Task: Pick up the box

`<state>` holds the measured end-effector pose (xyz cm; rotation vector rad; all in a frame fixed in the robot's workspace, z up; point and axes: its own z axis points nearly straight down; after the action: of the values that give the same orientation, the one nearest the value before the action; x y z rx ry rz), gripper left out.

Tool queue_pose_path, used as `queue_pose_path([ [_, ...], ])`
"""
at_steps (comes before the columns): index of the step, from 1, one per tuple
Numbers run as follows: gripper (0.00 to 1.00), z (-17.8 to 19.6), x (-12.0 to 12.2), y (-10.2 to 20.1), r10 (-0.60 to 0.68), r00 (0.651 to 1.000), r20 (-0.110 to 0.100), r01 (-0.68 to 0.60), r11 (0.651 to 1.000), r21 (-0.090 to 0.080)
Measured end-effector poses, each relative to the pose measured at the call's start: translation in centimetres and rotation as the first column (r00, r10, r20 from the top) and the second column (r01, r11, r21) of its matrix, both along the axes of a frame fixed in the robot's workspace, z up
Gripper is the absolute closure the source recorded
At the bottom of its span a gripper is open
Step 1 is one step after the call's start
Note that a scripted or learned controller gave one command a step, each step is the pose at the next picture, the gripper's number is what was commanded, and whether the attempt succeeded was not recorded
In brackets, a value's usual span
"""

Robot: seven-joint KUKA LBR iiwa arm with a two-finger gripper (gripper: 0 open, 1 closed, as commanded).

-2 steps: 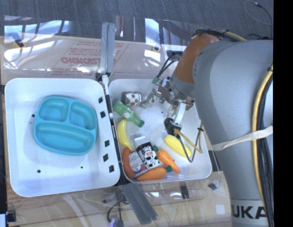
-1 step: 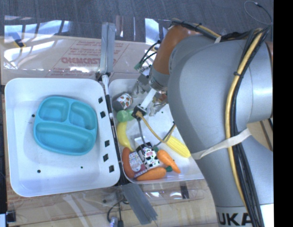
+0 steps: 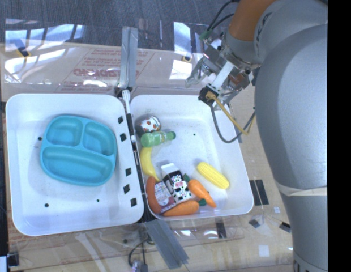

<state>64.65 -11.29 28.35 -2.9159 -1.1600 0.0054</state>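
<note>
Hand (image 3: 205,83), grip unclear, hovers above box (image 3: 178,186) crowded by carrots (image 3: 184,207), banana (image 3: 147,160).

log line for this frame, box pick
gripper: above right bin's far rim | box: in right bin, among carrots, not held | left bin: blue tray

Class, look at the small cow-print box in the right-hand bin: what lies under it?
The small white cow-print box rests on two orange plastic carrots; a yellow banana runs alongside. The box covers their middles and the bin floor beneath.
</note>
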Motion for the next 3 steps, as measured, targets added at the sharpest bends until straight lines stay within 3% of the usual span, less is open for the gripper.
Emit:
queue_pose_path([
  [1,0.00,-17.4,0.0,-1.2,-0.100,0.995,-0.003,0.100,0.995,0.000],
  [2,0.00,-14.0,-2.5,-8.6,-0.167,0.986,0.001,0.167,0.986,0.000],
  [3,0.00,-19.2,0.1,-4.5,-0.228,0.974,-0.003,0.228,0.974,0.000],
])
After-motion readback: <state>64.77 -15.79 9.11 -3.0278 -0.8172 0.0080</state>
